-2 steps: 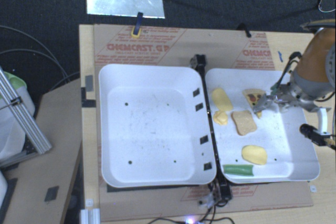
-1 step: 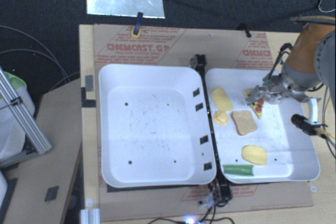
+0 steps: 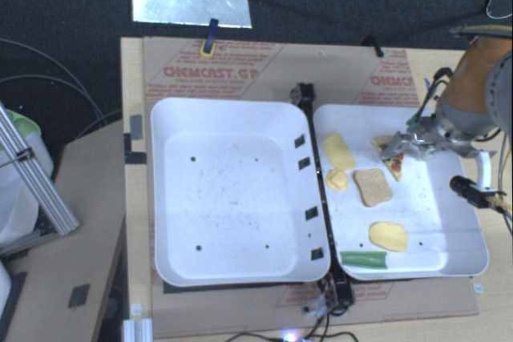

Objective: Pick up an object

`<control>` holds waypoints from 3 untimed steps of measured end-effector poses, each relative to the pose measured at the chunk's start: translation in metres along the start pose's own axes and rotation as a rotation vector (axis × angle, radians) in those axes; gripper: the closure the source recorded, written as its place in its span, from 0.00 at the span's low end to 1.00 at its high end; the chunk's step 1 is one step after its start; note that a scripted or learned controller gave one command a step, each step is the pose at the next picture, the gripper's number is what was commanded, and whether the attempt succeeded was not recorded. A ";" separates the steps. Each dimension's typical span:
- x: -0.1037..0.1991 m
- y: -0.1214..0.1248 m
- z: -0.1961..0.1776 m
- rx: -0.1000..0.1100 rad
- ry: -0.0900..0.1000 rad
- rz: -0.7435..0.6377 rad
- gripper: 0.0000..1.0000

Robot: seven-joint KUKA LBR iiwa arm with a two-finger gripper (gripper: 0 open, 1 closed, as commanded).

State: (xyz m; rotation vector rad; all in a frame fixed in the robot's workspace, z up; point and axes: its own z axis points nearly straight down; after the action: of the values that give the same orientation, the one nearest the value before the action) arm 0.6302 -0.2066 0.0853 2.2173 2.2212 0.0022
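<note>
- Nearest the camera in the right bin [image 3: 473, 256] lie a green pod [image 3: 363, 258] by the near wall and a yellow lump [image 3: 388, 235] just beyond it; both are well apart from my gripper [image 3: 394, 148], so reaching for them means a long move.
- Mid-bin, the tan bread slice [image 3: 373, 187] lies flat; I judge it hard to get under.
- Beside it two yellow pieces [image 3: 337, 151] lie close to the divider, where I could knock the wall.
- Farthest, my gripper hovers over a small red-and-yellow piece [image 3: 393, 165]; whether my tool is apart or together I cannot tell, and a slight offset would merely shove that piece aside.
</note>
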 end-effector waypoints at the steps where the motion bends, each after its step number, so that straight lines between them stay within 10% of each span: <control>1: 0.000 0.019 -0.001 -0.002 0.001 -0.003 0.00; 3: 0.000 0.027 -0.001 -0.001 0.000 -0.003 0.00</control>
State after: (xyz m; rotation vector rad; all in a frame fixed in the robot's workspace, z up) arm 0.6574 -0.2061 0.0861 2.2130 2.2238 0.0037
